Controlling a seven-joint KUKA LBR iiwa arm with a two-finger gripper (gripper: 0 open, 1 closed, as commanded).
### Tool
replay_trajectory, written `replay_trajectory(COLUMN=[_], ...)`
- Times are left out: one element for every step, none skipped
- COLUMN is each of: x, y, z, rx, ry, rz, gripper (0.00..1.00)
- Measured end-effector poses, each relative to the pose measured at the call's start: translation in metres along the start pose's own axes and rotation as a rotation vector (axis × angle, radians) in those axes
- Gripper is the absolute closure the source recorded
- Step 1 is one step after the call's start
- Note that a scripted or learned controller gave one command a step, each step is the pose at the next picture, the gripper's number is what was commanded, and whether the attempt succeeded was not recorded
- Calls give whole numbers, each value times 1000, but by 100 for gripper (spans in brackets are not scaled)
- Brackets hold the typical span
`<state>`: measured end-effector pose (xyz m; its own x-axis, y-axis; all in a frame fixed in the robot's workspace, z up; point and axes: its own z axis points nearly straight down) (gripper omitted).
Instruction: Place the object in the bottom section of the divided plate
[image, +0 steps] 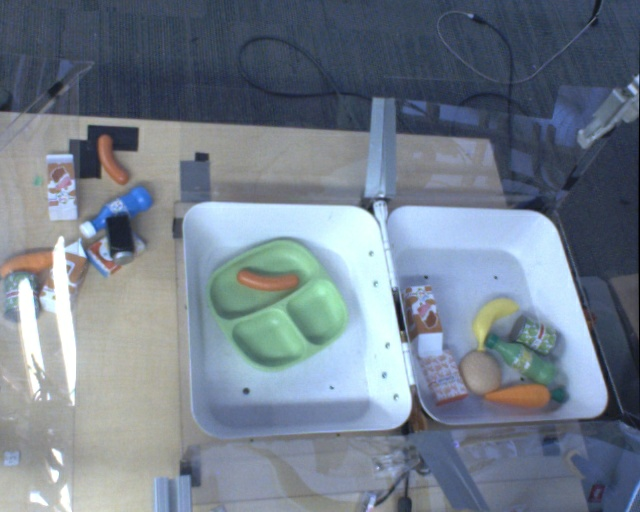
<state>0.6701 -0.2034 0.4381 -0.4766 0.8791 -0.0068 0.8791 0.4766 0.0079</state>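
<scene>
A green divided plate (322, 312) lies in the left white bin (290, 400), slightly turned. An orange-red sausage (267, 280) rests in its top section. The bottom section (264, 341) and the right section hold nothing. In the right white bin (480, 240), clustered at the front, are a yellow banana (493, 319), a brown carton (423, 310), a red-and-white carton (441, 376), a tan round potato (480, 371), a green bottle (522, 361), a small can (535, 335) and an orange carrot (520, 397).
On the bench left of the bins lie a second sausage (113, 160), a small carton (62, 187), a blue-capped bottle (120, 212) and a few more toys near the left edge. A metal divider post (379, 150) stands between the bins at the back.
</scene>
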Motion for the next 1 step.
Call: replay_trajectory(x=[16], y=[9], z=[1], rx=[2], ry=[2], rz=[78], gripper=[0])
